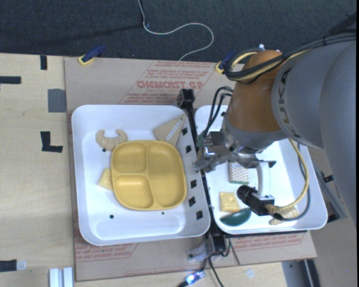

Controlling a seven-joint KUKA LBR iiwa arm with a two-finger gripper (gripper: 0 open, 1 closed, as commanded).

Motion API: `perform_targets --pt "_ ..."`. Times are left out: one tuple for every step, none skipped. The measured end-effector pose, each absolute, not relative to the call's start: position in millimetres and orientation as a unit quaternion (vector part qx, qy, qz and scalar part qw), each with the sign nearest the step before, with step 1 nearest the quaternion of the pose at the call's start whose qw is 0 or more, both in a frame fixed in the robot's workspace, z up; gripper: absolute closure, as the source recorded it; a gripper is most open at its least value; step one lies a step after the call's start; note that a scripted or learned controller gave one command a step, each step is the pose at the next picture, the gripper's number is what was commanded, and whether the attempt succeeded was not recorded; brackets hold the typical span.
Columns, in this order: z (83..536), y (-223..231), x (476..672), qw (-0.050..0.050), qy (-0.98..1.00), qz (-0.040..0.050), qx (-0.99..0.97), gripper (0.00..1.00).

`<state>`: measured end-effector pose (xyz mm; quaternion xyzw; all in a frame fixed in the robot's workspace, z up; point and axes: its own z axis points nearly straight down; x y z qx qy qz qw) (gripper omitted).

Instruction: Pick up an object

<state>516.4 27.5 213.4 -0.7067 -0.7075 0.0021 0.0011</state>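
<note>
My gripper (210, 155) hangs over the left side of the right bin (311, 220), close to the wall it shares with the left bin (87, 160); the wrist covers what lies under it. Near it in the right bin are a small yellow block (228, 201), a dark green curved piece (236, 217) and a red-and-white checked item (239, 172). The left bin holds a yellow divided plate (148, 174), a tan croissant-shaped piece (110, 139), a beige wedge (169, 131) and a yellow slice (105, 179) partly under the plate.
The grey arm with its orange band (257, 106) covers most of the right bin's far half. Black and yellow cables (290, 205) loop over that bin's right side. A cardboard sheet (167, 82) lies under both bins.
</note>
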Motion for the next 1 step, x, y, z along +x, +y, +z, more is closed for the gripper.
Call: perform_targets --pt "234.2 24.5 521.6 0.0 -0.708 0.0003 -0.707 1.0"
